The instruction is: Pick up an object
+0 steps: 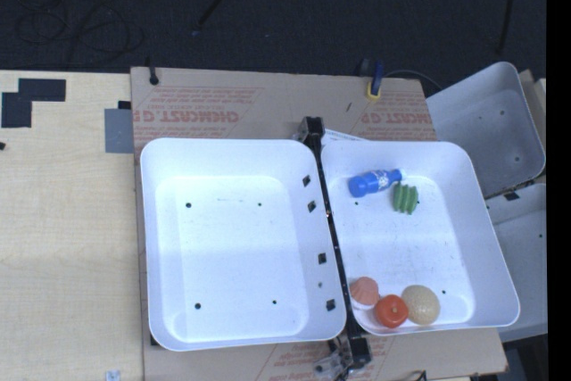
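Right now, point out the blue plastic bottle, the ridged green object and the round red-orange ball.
blue plastic bottle [374, 182], camera view, mid-body.
ridged green object [406, 198], camera view, centre.
round red-orange ball [391, 310], camera view, top.

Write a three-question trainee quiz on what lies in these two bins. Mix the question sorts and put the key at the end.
1. True or false: the blue bottle lies on its side in the right bin.
2. Which thing lies closest to the blue bottle? A) the green object B) the red ball C) the beige ball
3. Fill in: the pink round object, the red ball and the beige ball are clustered along the right bin's ____ edge in the camera view.

Key: 1 true; 2 A; 3 bottom
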You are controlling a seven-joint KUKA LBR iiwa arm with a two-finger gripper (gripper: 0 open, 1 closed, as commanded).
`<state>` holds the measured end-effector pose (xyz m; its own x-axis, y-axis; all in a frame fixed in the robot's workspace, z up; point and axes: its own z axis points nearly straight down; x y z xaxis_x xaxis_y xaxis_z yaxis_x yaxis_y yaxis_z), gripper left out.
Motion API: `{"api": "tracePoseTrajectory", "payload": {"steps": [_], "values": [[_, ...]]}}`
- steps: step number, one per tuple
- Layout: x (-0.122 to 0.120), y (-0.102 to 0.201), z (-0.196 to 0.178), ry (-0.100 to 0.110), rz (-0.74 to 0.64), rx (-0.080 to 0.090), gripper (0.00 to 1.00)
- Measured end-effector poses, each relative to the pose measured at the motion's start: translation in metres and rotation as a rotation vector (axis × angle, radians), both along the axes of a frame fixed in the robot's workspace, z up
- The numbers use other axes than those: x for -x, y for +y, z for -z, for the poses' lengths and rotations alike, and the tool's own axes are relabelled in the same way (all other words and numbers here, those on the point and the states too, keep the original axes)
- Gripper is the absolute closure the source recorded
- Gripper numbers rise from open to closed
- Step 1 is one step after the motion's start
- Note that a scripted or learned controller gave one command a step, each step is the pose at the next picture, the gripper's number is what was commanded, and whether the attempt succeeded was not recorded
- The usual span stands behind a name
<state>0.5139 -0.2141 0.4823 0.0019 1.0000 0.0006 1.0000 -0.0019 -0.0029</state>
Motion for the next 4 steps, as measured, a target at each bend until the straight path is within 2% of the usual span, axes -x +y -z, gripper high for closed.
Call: {"api": "tracePoseTrajectory", "payload": {"steps": [1,2,3,4], "values": [[0.034,0.046,0.097,0.01,-0.004,-0.005,1.0],[0.041,0.063,0.301,0.015,-0.002,-0.006,1.0],[0.038,-0.001,0.233,-0.006,0.003,0.005,1.0],[0.038,0.0,0.162,-0.008,-0.003,0.003,1.0]]}}
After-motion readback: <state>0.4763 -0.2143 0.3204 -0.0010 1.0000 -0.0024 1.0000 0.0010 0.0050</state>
